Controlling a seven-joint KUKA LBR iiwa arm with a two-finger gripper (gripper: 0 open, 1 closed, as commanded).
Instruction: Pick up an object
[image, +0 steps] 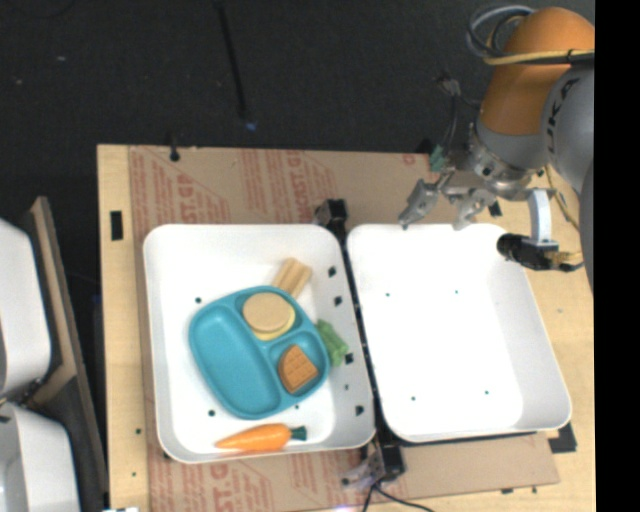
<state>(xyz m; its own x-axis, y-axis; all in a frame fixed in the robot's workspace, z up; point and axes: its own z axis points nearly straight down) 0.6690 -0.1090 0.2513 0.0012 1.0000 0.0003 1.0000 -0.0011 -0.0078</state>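
claw (437, 214) open, empty, above right bin (455, 400)

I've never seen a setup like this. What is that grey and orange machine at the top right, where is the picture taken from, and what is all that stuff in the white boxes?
It is a robot arm, photographed by one fixed camera above the bench, looking down at a slant. At the arm's end is its tool, two fingers spread open and holding nothing, hovering over the far edge of the right bin. Its job is to pick something up. The toys lie in the left bin: a blue tray with a round cracker and a brown piece in its compartments, a wooden block beside its far edge, a green piece at its right side, and a carrot near the front wall.
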